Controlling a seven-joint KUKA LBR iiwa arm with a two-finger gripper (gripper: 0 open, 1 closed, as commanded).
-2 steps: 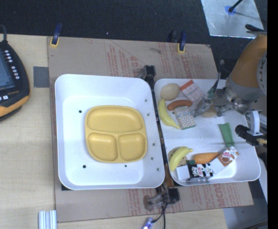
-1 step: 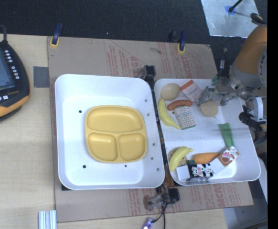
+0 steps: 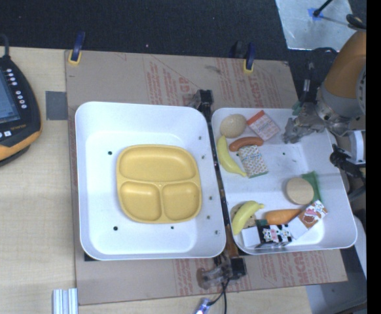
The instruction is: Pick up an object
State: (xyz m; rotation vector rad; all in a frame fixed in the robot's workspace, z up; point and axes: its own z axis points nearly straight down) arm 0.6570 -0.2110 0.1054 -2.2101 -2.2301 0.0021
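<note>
While over right bin (image 3: 338, 237), claw (image 3: 294, 133), near sausage (image 3: 245, 142)

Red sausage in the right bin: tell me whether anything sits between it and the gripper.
Nothing visibly blocks it. The gripper hovers at the right white bin's upper right; the red sausage lies leftward, with the red-and-white packet just above that path, touching the sausage's end.

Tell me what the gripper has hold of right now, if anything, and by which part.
Nothing is held. The two-finger gripper hovers above the upper right edge of the right shallow white bin, with no object between its fingers.
</note>
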